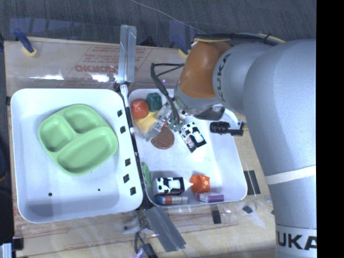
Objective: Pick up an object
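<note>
My gripper (167, 118) is low in the far left part of the right bin (232, 160), under the orange wrist band. It hangs over a cluster of small items: a red ball (140, 109), a dark green piece (154, 101), a yellow piece (145, 124) and a brown disc (163, 140). Its tip is right beside the yellow piece and just above the disc. A black-and-white patterned block (192, 136) lies just to its right. The wrist hides whatever lies beneath it.
Along the right bin's near edge lie a black-and-white toy (170, 185), an orange toy (200, 183), a tube (172, 200) and a purple box (209, 198). A green strip (145, 173) leans on its left wall. The left bin (32, 198) holds a green divided plate (78, 138).
</note>
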Tool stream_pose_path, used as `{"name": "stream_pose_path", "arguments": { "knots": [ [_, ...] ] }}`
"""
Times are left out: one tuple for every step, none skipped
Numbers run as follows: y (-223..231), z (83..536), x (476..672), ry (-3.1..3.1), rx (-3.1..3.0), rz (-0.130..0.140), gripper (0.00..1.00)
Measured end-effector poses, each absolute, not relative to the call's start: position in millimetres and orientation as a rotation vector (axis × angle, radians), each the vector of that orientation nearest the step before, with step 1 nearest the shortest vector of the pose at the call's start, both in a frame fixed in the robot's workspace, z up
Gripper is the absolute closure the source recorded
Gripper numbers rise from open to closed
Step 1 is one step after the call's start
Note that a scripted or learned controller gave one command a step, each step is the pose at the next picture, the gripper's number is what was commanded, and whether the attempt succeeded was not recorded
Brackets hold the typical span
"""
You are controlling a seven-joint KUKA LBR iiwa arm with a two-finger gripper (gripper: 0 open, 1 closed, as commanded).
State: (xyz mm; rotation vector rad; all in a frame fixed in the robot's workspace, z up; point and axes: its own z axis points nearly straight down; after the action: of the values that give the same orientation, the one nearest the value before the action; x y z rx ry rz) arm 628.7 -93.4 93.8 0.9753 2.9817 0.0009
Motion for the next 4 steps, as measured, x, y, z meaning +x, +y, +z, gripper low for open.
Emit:
{"name": "stream_pose_path", "arguments": {
  "knots": [
    [-93,105,629.9,2.982,0.964,0.001,1.00],
    [-92,105,629.7,2.983,0.963,0.001,0.00],
    [-94,91,599.0,2.997,0.953,-0.001,0.00],
    [-111,95,539.7,3.077,0.645,0.000,0.00]
  ]
}}
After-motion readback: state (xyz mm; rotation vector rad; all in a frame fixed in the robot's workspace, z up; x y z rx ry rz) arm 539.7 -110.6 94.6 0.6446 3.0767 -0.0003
